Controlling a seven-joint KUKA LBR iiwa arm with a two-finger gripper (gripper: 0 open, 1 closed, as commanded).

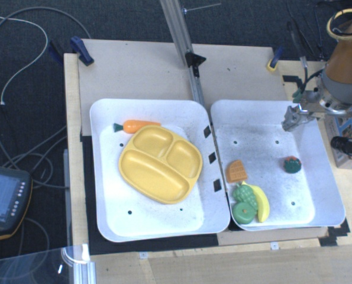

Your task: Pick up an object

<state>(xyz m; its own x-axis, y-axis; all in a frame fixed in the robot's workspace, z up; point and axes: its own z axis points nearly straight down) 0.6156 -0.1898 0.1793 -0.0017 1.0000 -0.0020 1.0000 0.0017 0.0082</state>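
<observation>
The gripper (293, 118) is seen at the far right edge of the right bin (255, 120), above bare floor; whether its fingers are parted cannot be told, and nothing is seen held. Open room lies across the bin's far half. One small red-and-green toy (292, 164) sits nearer. Along the near left edge are clustered one waffle piece (236, 171), one grape bunch (245, 193), one banana (261, 202) and one green apple (242, 213). In the left bin (105, 176), one yellow divided plate (160, 163) and one carrot (137, 125) are found.
</observation>
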